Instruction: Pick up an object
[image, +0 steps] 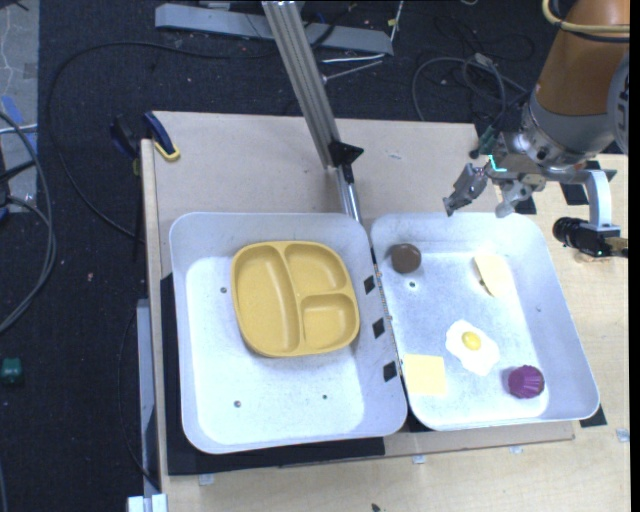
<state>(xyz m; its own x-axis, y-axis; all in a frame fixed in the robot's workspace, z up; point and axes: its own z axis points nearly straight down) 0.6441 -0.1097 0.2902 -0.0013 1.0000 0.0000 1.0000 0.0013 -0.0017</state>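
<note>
The right bin (560, 300) holds a brown round piece (405, 258), a pale yellow wedge (492, 272), a toy fried egg (472, 345), a yellow cheese square (424, 374) and a purple lump (525, 381). My gripper (488, 198) hangs above that bin's far rim, up and right of the brown piece. It is open, its two fingers spread apart with nothing between them. All the objects lie flat on the bin floor, apart from one another.
A yellow divided plate (295, 298) sits in the left bin (200, 330). A slanted metal pole (310, 85) reaches down to the bins' shared far corner. Cables lie on the dark floor behind the bench.
</note>
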